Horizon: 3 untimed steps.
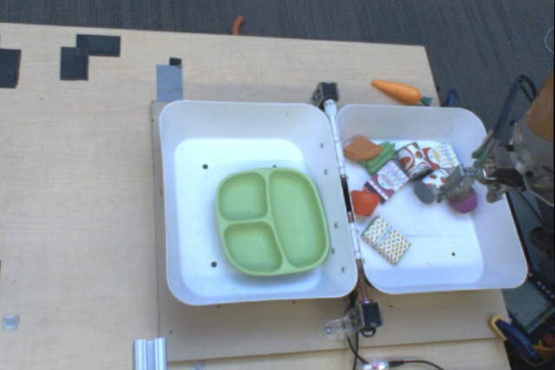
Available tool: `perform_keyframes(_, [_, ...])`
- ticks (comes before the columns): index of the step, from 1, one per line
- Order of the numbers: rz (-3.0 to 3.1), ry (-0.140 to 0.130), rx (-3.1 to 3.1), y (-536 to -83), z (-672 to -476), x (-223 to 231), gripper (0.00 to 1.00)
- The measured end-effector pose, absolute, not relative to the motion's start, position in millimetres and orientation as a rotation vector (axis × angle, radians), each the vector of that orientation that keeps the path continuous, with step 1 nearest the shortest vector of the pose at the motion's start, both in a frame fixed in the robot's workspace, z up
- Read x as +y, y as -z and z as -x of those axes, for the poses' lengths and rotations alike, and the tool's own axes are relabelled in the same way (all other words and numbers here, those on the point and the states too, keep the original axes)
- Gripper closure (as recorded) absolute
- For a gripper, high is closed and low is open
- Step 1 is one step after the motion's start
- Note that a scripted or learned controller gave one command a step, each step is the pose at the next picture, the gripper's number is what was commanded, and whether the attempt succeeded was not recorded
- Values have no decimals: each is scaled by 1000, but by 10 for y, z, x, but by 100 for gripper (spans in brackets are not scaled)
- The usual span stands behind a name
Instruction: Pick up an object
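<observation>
In the left bin [173,212] lies a green divided plate [271,221].

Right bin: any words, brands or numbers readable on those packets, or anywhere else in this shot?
None readable.
Red-and-white packet: printed, too blurred to read.
Checkered packet: pattern, no legible text.
Green tray, orange carrot, dark bench patches: no lettering visible.
</observation>
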State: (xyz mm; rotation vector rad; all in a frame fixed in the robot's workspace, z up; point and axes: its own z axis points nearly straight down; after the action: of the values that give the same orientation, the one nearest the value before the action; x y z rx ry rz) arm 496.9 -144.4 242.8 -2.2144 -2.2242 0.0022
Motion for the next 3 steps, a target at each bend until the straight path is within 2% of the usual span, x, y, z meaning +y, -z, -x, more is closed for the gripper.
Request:
perform_keyframes(1, [2217,-2,-2221,-928,-5310,-1445,0])
perform_keyframes(2, [2231,10,-2232,-855,-4933,-1019,0])
perform_keyframes(3, [2228,10,-2230,-929,-4944,-1013,100])
